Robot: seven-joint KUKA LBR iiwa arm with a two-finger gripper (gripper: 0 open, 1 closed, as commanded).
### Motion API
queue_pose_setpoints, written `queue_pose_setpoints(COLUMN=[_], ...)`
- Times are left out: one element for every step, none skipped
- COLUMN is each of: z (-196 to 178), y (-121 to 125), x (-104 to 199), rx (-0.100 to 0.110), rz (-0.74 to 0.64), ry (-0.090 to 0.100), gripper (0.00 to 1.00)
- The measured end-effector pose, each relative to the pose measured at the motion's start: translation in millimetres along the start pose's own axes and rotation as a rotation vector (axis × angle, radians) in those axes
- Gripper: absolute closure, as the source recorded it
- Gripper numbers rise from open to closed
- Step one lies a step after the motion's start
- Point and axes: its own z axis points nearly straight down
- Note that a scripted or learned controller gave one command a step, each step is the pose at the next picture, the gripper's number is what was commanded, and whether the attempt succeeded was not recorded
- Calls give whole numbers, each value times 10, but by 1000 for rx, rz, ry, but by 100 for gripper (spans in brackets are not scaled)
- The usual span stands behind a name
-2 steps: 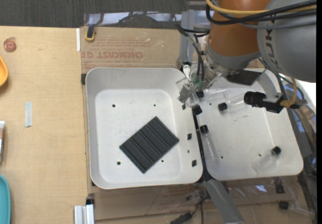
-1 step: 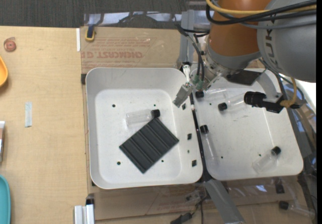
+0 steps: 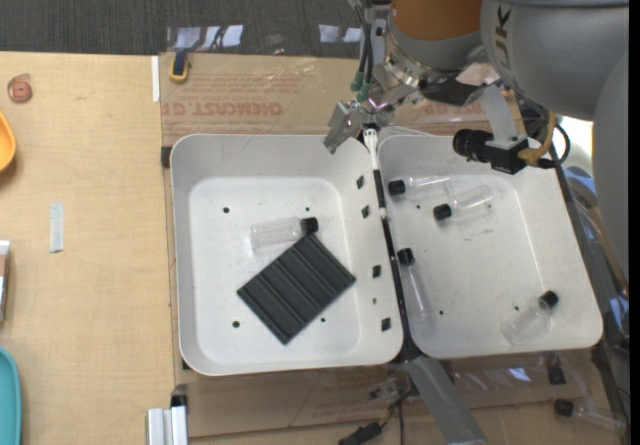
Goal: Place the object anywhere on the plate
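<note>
A black ribbed plate [image 3: 297, 286] lies flat and turned at an angle in the left bin [image 3: 200, 233]. A clear vial with a black cap [image 3: 283, 230] lies just beyond the plate's far edge, close to it or touching it. My gripper [image 3: 352, 126] hangs above the far rim where the two bins meet, well beyond the plate and the vial. I see no object in it.
The right bin [image 3: 580, 263] holds several clear vials with black caps, such as one [image 3: 465, 203] near its middle and one [image 3: 527, 318] at the near right. The grey arm [image 3: 560, 23] with its orange band fills the upper right. Brown cardboard [image 3: 260, 98] lies behind the bins.
</note>
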Motion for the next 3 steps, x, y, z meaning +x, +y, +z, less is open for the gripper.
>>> queue_pose_setpoints(z=[304,301,209], y=[534,527,533], x=[336,869,851], rx=[-1,-3,-6], rz=[-506,-892,-888], ry=[1,1,-1], gripper=[0,0,100])
